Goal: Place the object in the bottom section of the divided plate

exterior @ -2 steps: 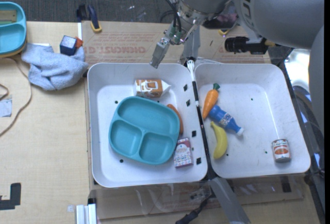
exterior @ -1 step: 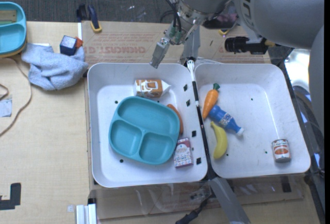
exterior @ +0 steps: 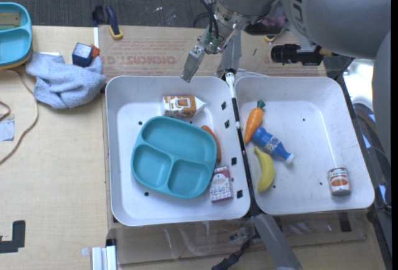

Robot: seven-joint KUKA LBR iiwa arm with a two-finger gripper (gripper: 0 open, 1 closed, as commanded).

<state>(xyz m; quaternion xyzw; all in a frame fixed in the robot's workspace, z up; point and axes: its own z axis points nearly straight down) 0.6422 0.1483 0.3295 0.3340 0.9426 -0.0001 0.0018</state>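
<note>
We take the blue divided plate (exterior: pixel 175 159) in the left bin (exterior: pixel 118 157) as our landmark: it carries nothing, and candidates lie around it — a small carton (exterior: pixel 181 106) just behind it, a little box (exterior: pixel 221 185) at its near right corner, a carrot (exterior: pixel 254 122), bottle (exterior: pixel 272 144) and banana (exterior: pixel 265 168) off to its right. We judge the carton light but crushable, best pinched across its flat sides. The gripper (exterior: pixel 205 56) hangs behind the plate, above the bins' back edge, fingers apart and holding nothing.
</note>
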